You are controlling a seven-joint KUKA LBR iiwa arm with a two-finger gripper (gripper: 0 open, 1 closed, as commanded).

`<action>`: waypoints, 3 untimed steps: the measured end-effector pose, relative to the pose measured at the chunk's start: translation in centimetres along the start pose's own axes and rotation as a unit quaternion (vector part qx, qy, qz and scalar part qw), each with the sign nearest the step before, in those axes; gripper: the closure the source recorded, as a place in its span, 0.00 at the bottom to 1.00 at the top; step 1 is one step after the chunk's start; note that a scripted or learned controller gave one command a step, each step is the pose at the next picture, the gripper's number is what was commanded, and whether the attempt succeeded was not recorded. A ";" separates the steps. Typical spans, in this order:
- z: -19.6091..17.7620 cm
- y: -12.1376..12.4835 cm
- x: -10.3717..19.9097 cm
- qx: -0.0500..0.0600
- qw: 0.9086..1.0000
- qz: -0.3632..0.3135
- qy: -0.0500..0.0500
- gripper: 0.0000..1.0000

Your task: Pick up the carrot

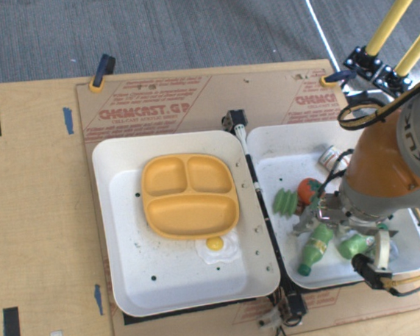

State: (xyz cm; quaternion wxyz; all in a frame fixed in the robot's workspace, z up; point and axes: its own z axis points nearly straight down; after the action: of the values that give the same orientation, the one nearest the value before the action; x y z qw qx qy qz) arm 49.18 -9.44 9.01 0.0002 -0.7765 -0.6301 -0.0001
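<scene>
Whether the gripper point(320, 218) is released or clenched cannot be told; it hangs low in the right bin point(295, 129), under the grey and orange arm point(383, 165). The carrot point(307, 189) lies just beside it at eleven o'clock, with nothing gripping it. A green leafy piece point(285, 202) sits at the carrot's eight o'clock and a green bottle point(315, 243) at the gripper's six, crowding the bin's near wall. Open floor lies toward twelve. The left bin point(118, 209) holds a yellow plate point(190, 195) and a fried egg point(216, 246).
</scene>
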 end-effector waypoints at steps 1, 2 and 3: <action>-0.9 0.0 0.0 -0.001 1.000 0.001 0.000 1.00; -9.4 -2.1 4.1 0.000 0.964 0.265 0.000 1.00; -9.4 -3.5 10.6 0.000 0.923 0.386 0.000 1.00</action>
State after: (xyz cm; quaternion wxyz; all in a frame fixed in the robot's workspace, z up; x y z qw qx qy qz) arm 47.93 1.69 18.42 0.0001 -0.9596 -0.2815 0.0002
